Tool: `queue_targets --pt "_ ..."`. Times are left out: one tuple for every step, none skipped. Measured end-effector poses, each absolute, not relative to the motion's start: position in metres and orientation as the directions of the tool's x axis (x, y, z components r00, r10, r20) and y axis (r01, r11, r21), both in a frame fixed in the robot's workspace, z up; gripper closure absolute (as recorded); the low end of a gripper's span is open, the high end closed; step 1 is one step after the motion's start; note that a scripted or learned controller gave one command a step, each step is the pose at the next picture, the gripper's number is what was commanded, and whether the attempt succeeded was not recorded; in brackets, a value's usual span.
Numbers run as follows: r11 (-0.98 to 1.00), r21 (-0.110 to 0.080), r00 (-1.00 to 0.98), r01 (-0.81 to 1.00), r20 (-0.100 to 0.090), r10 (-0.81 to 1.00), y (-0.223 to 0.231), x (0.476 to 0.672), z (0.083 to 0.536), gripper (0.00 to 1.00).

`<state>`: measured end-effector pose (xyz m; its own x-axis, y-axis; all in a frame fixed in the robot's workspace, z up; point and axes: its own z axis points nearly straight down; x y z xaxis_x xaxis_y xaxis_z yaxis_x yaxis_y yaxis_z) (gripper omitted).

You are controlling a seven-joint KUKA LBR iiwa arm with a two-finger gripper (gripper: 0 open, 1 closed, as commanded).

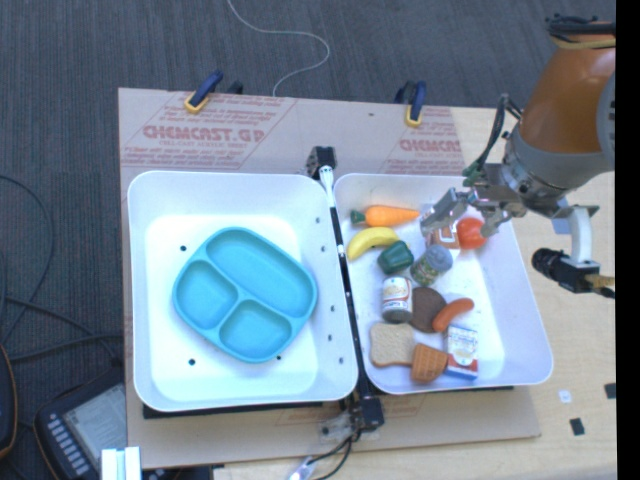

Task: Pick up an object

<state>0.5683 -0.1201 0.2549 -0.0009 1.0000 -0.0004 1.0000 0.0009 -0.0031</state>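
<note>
Two bins (140, 268): blue plate (245, 293) left, crowded food toys right. Gripper (447, 218) above right bin, fingers apart, empty, just beside orange-red toy (470, 232). Risk: glancing contact, neighbours nudged, grasp missed through tight packing.

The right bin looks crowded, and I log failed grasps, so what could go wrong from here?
The gripper hangs over the right bin near its far end, close to an orange-red item and a speckled can.

1. The toys lie packed together, so a descent may nudge the carrot or the green pepper rather than isolate one.

2. The round can could roll or slip away when pressed.
</note>
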Motion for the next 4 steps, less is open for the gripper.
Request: queue_targets --pt "0.000 0.000 0.000 1.000 0.000 1.000 -0.147 0.587 0.126 0.00" --pt "-0.002 0.000 0.002 1.000 -0.004 1.000 -0.121 0.580 0.094 0.00" --pt "-0.001 0.015 0.001 1.000 -0.005 1.000 -0.101 0.523 0.088 0.00" --pt "-0.002 0.012 0.002 1.000 -0.004 1.000 -0.101 0.523 0.097 1.00"
